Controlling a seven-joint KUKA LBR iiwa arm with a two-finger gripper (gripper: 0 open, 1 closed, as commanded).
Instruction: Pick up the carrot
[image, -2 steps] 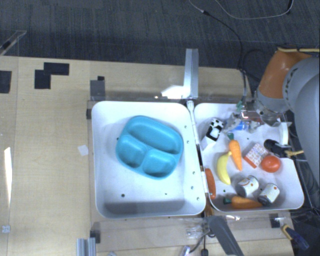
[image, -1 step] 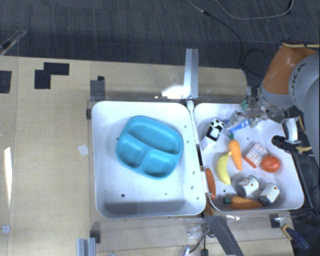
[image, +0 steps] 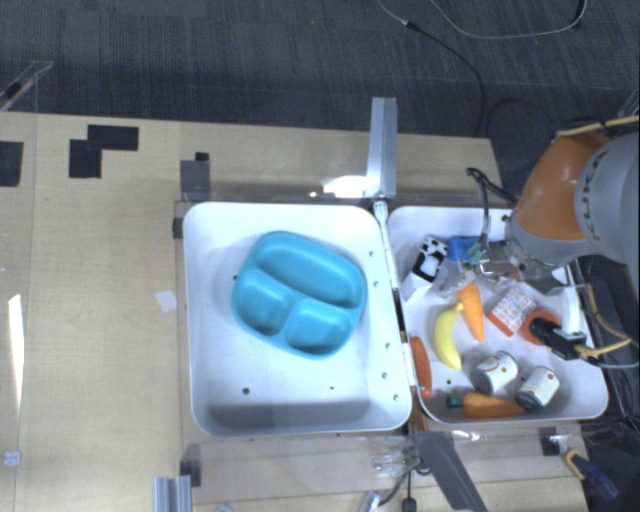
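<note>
Where the right bin (image: 585, 395) carries its clutter, the carrot (image: 470, 310) lies near the middle: a short orange cone, smooth, set roughly lengthwise up the bin, its top end toward the far wall. Just to its left and touching or nearly so, a yellow banana (image: 447, 340); to its right, a red-and-white packet (image: 510, 308). A second orange tapered piece (image: 492, 405) with a dark stub at its left end lies along the near wall, well apart from the first. A red pepper (image: 420, 365) lies along the left wall. Two small grey-and-white cylinders (image: 495, 372) sit between the banana and the near wall. Arm (image: 555, 190) comes in from the right, orange band above the far right corner of the bin, wrist bent down and leftward. Claw (image: 480, 265) sits low over the bin's upper middle, just above the carrot's top end; contact not clear. Claw apart or together: cannot tell, the wrist and fittings crowd it. Nothing seen gripped. Left bin (image: 215, 380) holds a blue divided plate (image: 298, 292). Both bins on the pale tabletop (image: 90, 330).
</note>
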